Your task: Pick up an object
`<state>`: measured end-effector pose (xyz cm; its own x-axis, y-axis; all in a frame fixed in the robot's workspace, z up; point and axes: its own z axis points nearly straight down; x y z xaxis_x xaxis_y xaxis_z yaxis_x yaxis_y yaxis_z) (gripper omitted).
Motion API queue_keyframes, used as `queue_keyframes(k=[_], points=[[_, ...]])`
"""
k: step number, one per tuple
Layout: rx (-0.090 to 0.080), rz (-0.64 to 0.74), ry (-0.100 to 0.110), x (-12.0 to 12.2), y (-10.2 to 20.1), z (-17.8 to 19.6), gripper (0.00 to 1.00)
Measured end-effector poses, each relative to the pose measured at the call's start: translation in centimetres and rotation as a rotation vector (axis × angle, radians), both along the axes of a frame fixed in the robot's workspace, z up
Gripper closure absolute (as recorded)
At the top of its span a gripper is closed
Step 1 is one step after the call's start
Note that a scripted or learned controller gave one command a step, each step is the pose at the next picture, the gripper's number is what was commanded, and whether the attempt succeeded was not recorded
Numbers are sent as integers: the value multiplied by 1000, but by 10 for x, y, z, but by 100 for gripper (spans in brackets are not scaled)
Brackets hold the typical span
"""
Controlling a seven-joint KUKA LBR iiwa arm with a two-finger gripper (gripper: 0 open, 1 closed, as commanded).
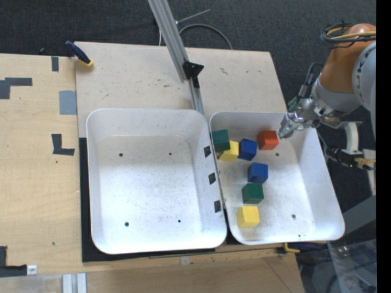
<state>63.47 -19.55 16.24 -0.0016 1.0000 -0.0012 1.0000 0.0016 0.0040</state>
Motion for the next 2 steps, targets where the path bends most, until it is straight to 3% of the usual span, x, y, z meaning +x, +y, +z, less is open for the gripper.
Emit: queue_keyframes(k=[2], points=[[-1,1,-2,9,0,108,100]])
